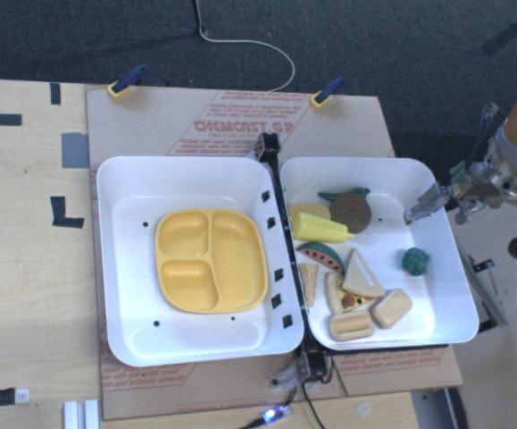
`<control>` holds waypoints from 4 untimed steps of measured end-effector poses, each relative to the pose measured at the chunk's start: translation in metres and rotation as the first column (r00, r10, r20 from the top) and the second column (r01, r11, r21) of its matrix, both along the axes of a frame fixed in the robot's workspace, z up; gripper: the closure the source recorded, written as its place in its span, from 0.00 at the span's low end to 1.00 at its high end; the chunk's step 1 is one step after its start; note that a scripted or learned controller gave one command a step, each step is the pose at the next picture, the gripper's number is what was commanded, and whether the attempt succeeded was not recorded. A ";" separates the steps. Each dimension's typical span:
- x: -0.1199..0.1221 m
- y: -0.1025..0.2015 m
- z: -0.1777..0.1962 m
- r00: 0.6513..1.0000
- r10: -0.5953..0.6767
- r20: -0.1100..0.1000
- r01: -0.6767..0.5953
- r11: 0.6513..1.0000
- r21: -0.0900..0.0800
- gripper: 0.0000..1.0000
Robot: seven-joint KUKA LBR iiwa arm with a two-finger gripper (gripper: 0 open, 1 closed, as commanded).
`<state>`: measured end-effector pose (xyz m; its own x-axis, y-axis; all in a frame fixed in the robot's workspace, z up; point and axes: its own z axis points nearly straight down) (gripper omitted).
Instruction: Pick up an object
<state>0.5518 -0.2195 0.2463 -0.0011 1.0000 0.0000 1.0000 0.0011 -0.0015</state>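
Note:
The right bin (446,324) holds several toy foods. Among them are a yellow corn-like piece (319,229), a brown round cookie (351,211), a watermelon slice (322,257), a white sandwich wedge (362,275), two tan bread pieces (390,308) and a small teal ball (415,260). My gripper (423,206) reaches in from the right and hangs over the bin's upper right part. It is above the teal ball and to the right of the cookie, and nothing shows in its grasp.
The left bin (120,186) holds a yellow divided plate (212,259). Both bins rest on a cardboard sheet (231,123) held by blue and yellow clamps (127,80). A white cable (240,43) lies on the dark floor behind.

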 end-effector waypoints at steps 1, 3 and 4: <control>0.001 0.008 -0.063 1.000 0.001 -0.006 -0.001 1.000 0.001 0.00; -0.005 0.016 -0.141 1.000 0.001 0.004 -0.001 1.000 -0.001 0.00; -0.006 0.016 -0.134 1.000 0.001 -0.001 -0.001 1.000 0.001 1.00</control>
